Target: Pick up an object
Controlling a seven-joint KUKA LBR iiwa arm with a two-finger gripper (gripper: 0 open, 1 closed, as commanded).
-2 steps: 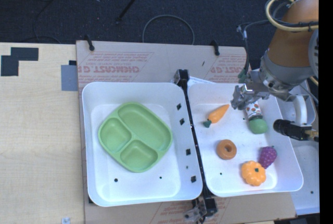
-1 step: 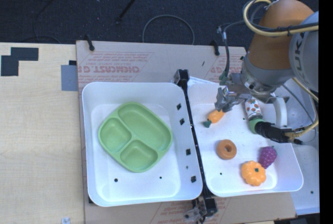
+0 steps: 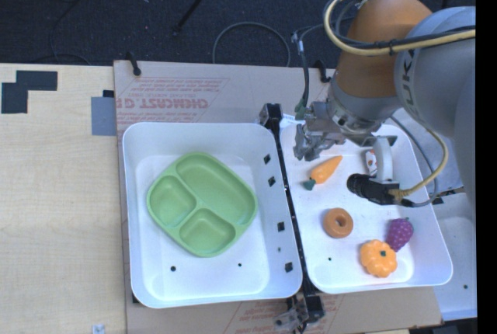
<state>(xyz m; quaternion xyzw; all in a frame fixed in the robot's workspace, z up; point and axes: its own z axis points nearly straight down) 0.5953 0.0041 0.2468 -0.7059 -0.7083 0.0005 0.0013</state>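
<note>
The orange band of the arm, bulging high over the bench, sits closest to the lens, with a yellow cable looping around it and the grey links running off to the right. Below it the gripper hangs over the rear left part of the right bin, its dark metal fingers pointing down toward the bin floor; whether they are spread or pressed together cannot be told from this slant, and nothing is visibly caught between them. Just beside the fingertips, toward the front and right, lies a toy carrot, orange with a green stub at its lower left end, tilted diagonally and resting on the white floor. Further toward the front of the same bin sit a brown doughnut, a purple bunch of grapes and an orange pumpkin, the grapes and pumpkin close together near the right front corner, the doughnut a little apart to their left. A black cylindrical part of the rig reaches over the bin between the carrot and the grapes. The left bin holds a green divided plate with three compartments, lying flat and turned at an angle. Both bins rest on a cardboard sheet on the pale wooden bench.
</note>
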